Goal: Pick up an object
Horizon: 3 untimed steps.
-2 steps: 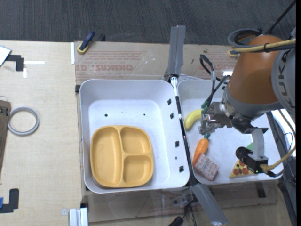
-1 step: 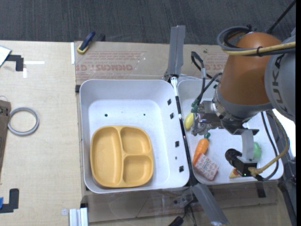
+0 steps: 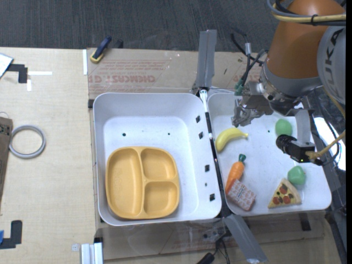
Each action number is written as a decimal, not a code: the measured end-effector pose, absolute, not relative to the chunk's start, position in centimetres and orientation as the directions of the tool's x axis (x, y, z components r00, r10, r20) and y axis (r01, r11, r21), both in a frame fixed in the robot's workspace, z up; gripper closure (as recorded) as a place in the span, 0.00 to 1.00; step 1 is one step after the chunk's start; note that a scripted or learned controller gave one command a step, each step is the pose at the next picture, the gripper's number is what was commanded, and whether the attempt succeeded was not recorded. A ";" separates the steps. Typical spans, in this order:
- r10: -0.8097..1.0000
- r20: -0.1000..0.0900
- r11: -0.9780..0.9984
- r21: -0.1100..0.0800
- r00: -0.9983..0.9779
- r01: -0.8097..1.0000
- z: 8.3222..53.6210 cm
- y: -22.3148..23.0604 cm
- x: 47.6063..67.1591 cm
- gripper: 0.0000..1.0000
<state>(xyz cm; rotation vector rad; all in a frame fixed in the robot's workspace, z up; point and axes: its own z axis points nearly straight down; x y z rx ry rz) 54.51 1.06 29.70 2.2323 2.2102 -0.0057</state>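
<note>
From above, the desk point(image 3: 49, 202) carries two shallow white bins side by side. The left bin point(image 3: 148, 111) holds a yellow divided plate point(image 3: 143, 181) with three compartments, lying in its lower half toward the left wall. The right bin point(image 3: 264, 172) holds the toys: a yellow banana point(image 3: 230, 137) near its upper left, a carrot point(image 3: 235, 172) with a green top just below the banana, a pinkish patterned block point(image 3: 241, 195) touching or nearly touching the carrot's lower end, a pizza slice point(image 3: 285, 194) toward the lower right, a green round piece point(image 3: 284, 127) near the upper right, and a second green piece point(image 3: 296, 175) just above the pizza slice. The grey arm with its orange band point(image 3: 300, 34) reaches in from the right, and its hand point(image 3: 240, 117) hangs low over the upper left part of the right bin, just above the banana's upper end. The fingers are dark and bunched against the wrist hardware, so I cannot tell whether the hand is released or clenched; nothing can be seen between them. On the desk to the left of the bins lies a grey tape ring point(image 3: 25, 141), and a blue and yellow tool point(image 3: 100, 49) rests near the cardboard sheet point(image 3: 143, 73) behind the left bin.
</note>
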 end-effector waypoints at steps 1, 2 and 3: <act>0.996 -0.002 0.086 -0.003 -0.086 0.996 31.3 13.6 49.3 1.00; 1.000 -0.003 -0.023 -0.006 0.023 1.000 28.9 11.8 51.2 1.00; 0.989 -0.004 -0.147 -0.003 0.147 0.989 33.1 10.8 51.2 1.00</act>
